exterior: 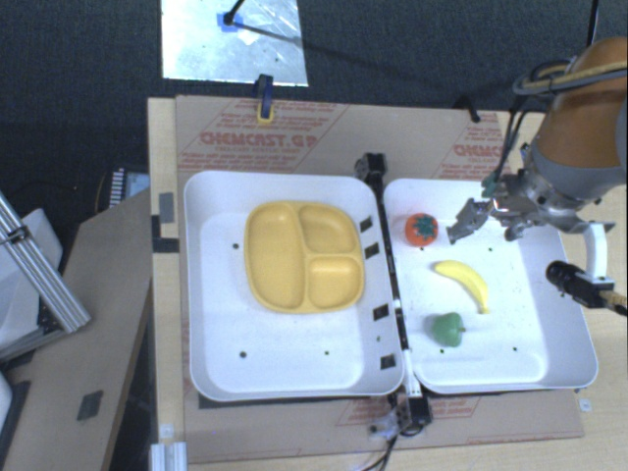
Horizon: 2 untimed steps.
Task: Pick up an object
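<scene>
Presently, arm: we are viewing the arm (589, 116) reaching in from the right, its gripper (473, 218) hanging above the right bin (564, 361), near the upper middle of that bin.
Fingers: we are seeing dark finger parts pointing left toward the tomato (422, 228), but we cannot tell whether they are spread or closed; nothing is showing between them.
Candidates: we are counting three in the right bin — the tomato by the divider, the banana (465, 284) in the middle, the pepper (447, 329) below it.
Left bin (211, 361): it is bearing a yellow plate (301, 256) with three compartments.
Risk, aim: we are judging that the gripper is hanging between tomato and banana, so a descent may be landing on bare floor.
Risk, roll: we are expecting the round tomato to squirt sideways toward the bin wall if the fingers are meeting it off centre.
Risk, banana: we are judging its curved, low body as likely to pivot or slip under a pinch across its length.
Risk, wall: we are noting that the tomato is lying near the divider, leaving little room for a finger on that side.
</scene>
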Motion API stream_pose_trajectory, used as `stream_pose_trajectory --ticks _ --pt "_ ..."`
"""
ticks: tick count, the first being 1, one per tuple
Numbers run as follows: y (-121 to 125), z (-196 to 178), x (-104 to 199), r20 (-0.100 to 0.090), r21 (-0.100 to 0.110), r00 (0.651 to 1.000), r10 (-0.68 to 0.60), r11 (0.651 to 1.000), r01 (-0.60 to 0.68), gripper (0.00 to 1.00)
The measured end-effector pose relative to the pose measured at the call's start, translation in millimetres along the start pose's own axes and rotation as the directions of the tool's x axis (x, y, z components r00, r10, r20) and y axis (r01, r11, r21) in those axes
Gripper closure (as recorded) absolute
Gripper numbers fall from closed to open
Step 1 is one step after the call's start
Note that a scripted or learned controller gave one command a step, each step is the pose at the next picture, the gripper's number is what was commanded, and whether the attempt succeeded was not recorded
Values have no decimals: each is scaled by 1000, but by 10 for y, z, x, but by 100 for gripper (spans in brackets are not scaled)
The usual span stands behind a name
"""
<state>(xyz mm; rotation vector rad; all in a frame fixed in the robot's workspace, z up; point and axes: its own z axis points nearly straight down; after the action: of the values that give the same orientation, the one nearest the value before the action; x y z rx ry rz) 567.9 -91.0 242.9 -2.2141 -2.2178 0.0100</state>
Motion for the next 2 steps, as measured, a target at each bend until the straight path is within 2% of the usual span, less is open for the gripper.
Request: stream_pose_trajectory --ticks 1,2 --pt "21 -59 1 1 -12 1000 -2 1000 2 0" --pt "50 355 -10 1 -9 1000 1 1000 -1 0"
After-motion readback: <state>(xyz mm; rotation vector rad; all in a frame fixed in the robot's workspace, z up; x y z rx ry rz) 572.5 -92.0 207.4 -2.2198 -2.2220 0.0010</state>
